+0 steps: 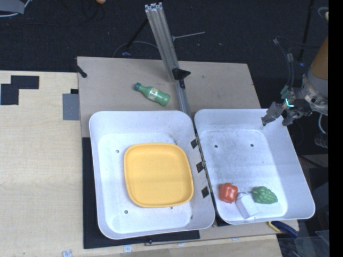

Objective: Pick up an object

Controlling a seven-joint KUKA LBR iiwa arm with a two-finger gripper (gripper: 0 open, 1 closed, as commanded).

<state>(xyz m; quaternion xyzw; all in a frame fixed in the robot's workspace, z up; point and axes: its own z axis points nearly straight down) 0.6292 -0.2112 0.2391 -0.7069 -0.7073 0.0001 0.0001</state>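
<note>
Your pincer [280,115] hangs at the far right corner of the right bin [284,143], over its rim, with two dark fingers [268,116] spread apart and nothing between them. Everything you could pick lies toward you and below it in the view: down along the near edge of that same bin sit a green bumpy object [264,195], a small white-grey block [246,206] touching it on its left, and a red pepper-like object [228,192] just left of the block. All three are well apart from the pincer. Farther left, the other bin [107,127] holds a yellow plate [158,174] lying flat. A green bottle [153,93] lies on its side on the worktop [225,84], far to the pincer's left, outside both bins
</note>
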